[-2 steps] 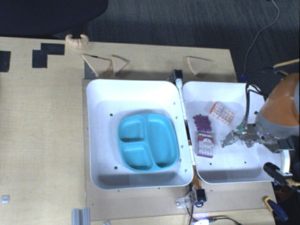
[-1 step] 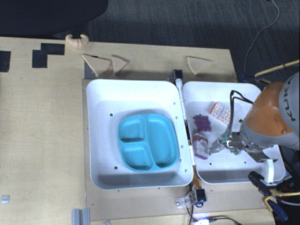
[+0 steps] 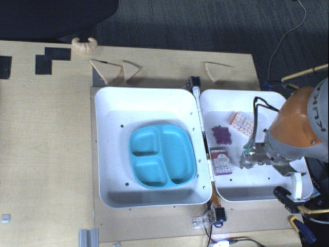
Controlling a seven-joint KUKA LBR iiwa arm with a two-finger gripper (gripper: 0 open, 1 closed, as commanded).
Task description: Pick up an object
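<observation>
objects for this pick lie in the right bin (image 3: 267,184): a purple lump (image 3: 222,134) toward the middle, a small red-and-white packet (image 3: 221,161) nearer and just left of my tool, and an orange-and-white patterned card (image 3: 240,123) farther back. the left bin (image 3: 110,138) carries a blue divided tray (image 3: 162,155), which looks too broad and flat to be a sensible target.

my gripper (image 3: 249,157) sits low in the right bin, right of the packet and near of the card, apart from both as far as i can see. whether it is spread or closed i cannot tell from this angle; the wrist and orange band hide too much, and nothing is visibly held.

to do this step well, i judge the packet is the closest candidate. i should shift left until centred over it, line up across its narrow side, and come straight down. it lies close to the bin's left wall, so i'd watch that the outer finger clears the wall.
</observation>
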